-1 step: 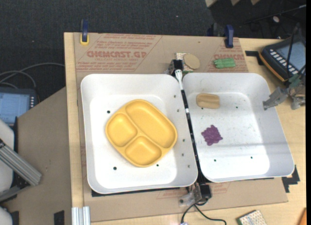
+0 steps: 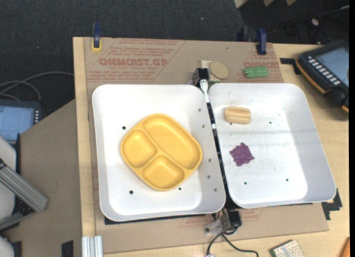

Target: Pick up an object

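Nothing is picked yet; the step in hand is choosing a target. A yellow tray (image 2: 161,151) lies mid-frame in the left bin (image 2: 105,106). In the right bin (image 2: 299,139), a tan roll (image 2: 237,115) sits upper left, purple grapes (image 2: 242,154) below. Gripper state: cannot tell. Next calls for descending over one.

Red print on the brown board (image 2: 138,56) under the bins reads "CHEMCAST GP" at 12 o'clock; smaller lines around it are too blurred to read.
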Controlling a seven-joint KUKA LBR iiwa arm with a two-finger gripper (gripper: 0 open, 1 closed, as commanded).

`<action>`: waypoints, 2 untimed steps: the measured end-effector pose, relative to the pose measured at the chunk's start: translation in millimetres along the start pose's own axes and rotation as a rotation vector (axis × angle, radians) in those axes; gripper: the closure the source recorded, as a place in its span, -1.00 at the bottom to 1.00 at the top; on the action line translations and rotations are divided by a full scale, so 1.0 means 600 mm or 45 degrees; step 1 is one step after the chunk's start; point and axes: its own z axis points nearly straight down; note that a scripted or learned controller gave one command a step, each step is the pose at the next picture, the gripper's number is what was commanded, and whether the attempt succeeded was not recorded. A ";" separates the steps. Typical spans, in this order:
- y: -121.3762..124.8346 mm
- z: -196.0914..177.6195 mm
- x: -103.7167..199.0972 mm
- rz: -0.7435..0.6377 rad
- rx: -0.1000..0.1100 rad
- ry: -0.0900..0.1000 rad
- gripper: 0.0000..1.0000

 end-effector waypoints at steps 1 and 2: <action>0.072 0.271 0.105 -0.006 0.045 0.018 -1.00; -0.007 0.358 0.196 -0.002 0.040 0.015 -1.00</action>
